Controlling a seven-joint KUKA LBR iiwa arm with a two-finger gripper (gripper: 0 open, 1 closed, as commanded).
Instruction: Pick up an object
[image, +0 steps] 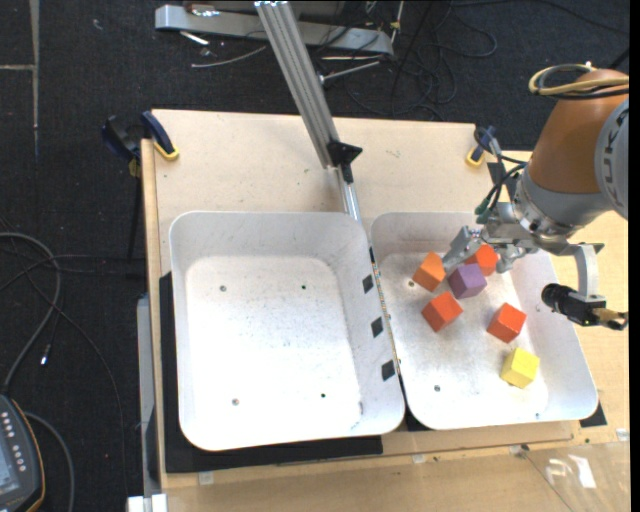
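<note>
Gripper low in the right bin, among the blocks.
Its fingers are spread around an orange block, at 1 o'clock from the purple block; yellow block lies at 5 o'clock.

Hidden and cut-off parts, right bin side

The arm ran off the right edge, so its upper links were out of frame. The gripper sat low over the right bin, and its finger spacing was too small and cluttered to read. An orange block was partly covered by the gripper, only one corner showing. Whether it touched the purple block could not be told. A dark device was cut off at the lower left corner.
</note>
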